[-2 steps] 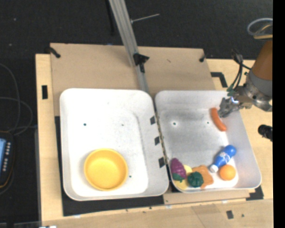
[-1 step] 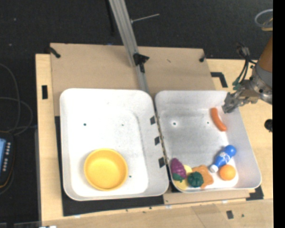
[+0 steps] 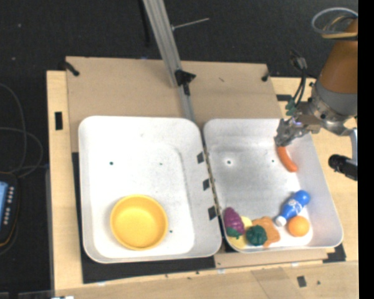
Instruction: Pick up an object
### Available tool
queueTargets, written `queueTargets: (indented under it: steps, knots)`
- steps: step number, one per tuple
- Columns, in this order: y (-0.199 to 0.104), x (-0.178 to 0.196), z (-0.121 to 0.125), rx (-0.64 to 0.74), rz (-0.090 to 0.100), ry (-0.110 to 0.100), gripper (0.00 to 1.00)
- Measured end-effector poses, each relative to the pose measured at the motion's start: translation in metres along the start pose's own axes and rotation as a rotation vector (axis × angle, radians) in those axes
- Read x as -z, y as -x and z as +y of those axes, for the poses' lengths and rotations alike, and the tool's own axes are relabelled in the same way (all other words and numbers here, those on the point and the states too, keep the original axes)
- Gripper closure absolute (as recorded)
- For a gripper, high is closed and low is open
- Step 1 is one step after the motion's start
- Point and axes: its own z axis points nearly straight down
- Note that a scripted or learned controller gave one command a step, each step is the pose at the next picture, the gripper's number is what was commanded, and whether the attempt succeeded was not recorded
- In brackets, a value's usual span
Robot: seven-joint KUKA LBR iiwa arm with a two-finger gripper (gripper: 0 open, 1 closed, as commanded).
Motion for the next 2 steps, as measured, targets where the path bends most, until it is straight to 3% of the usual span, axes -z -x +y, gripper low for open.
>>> queueTargets:
  steps: [2]
  knots:
    - [-0.091, -0.002, 0.011, 0.0, 0.0, 0.0, 1.0]
